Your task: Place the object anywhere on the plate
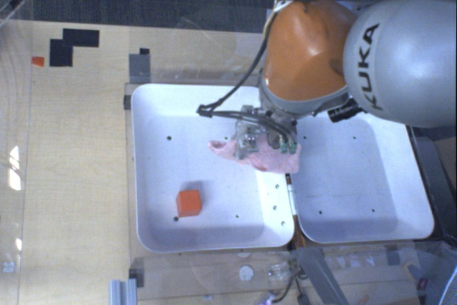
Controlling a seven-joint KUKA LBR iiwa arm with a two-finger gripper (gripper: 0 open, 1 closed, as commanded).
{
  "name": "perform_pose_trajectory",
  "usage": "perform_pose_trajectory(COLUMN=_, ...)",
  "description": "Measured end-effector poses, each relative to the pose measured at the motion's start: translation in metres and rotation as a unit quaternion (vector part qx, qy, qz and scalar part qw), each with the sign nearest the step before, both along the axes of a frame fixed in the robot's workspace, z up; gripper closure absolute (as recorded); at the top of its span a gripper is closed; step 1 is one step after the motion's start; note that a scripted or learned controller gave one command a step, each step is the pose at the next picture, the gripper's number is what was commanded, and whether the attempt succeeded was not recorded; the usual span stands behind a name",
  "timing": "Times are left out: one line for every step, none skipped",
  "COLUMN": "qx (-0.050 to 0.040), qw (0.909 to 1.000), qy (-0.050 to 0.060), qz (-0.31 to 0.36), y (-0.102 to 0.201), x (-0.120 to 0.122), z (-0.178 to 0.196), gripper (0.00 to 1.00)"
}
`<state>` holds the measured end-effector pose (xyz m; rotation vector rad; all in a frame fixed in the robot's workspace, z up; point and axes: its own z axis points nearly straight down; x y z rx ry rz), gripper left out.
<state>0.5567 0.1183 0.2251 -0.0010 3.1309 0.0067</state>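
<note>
A small orange-red block (189, 202) lies on the floor of the left bin (153, 153), near its front-left part. A flat pink plate (270, 159) lies at the right side of the same bin, its edge reaching the divide between the bins. My gripper (248, 143) hangs over the plate's left half and hides part of it. The block is well apart from the gripper, down and to the left of it. Nothing is seen in the gripper's grasp.
The right bin (364, 189) sits beside the left one. The arm's orange band and grey body (335, 53) loom over the back of both bins. Black and orange markers (68, 46) sit on the bench at the far left.
</note>
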Motion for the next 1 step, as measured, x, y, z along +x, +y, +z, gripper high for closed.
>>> perform_pose_trajectory(qx=0.0001, qw=1.0000, qy=0.000, qz=0.000, y=-0.0002, x=0.0001, z=0.0001, gripper=0.00)
